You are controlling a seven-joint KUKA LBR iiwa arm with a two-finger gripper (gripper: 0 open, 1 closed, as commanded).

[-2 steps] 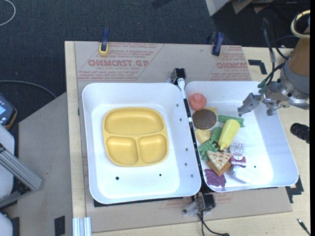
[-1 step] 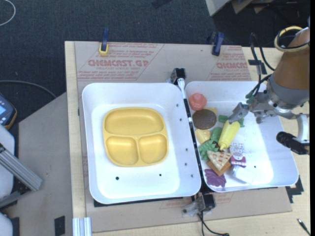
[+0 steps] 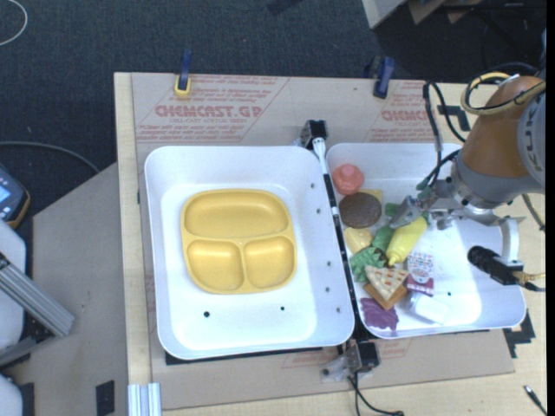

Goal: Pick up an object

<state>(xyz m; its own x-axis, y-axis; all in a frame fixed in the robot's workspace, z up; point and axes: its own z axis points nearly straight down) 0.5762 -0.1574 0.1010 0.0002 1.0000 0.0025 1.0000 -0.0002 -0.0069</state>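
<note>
The right bin (image 3: 486,306) holds a heap of toy food along its left side. In it are a pink piece (image 3: 349,178), a brown disc (image 3: 359,209), a yellow corn cob (image 3: 406,240), a green leafy piece (image 3: 368,257), a waffle-like wedge (image 3: 387,284), a purple piece (image 3: 380,316) and a white packet with red print (image 3: 422,269). My gripper (image 3: 422,211) hangs low over the upper end of the corn cob. Whether it touches the cob I cannot tell. The grey wrist and orange band rise behind it to the right.
The left bin (image 3: 165,232) carries a yellow three-part plate (image 3: 236,237). A black divider strip (image 3: 329,202) runs between the two bins. The right half of the right bin is bare white floor. Cardboard lies under both bins.
</note>
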